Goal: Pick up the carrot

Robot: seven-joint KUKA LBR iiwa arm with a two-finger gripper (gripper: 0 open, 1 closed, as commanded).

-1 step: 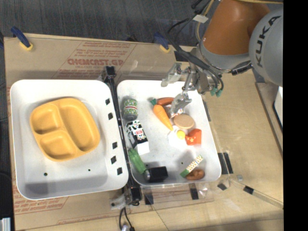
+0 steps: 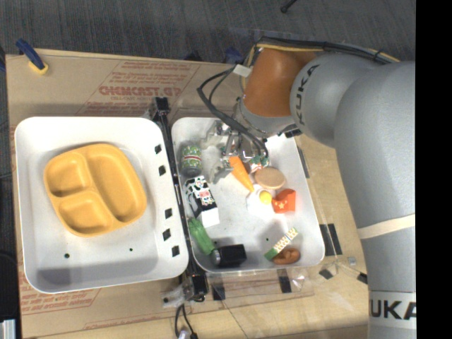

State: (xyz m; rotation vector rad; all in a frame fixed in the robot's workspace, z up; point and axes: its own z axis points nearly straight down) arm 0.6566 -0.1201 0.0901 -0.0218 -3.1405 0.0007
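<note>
The carrot (image 2: 241, 174), a small orange wedge, lies slanted in the upper middle of the right bin (image 2: 244, 224). My gripper (image 2: 243, 149) hangs low over the bin's far part, just above and touching or nearly touching the carrot's upper end. The wrist's orange band (image 2: 272, 83) sits behind it. From this angle I cannot make out whether the carrot is between the jaws; it appears to rest on the bin floor.
Around the carrot lie a tan round cup (image 2: 270, 180), a red piece (image 2: 284, 202), a green can (image 2: 191, 157), a black-and-white carton (image 2: 200, 189), a green stick (image 2: 200, 235) and a black block (image 2: 229, 254). A yellow divided tray (image 2: 95, 188) lies in the left bin (image 2: 42, 260).
</note>
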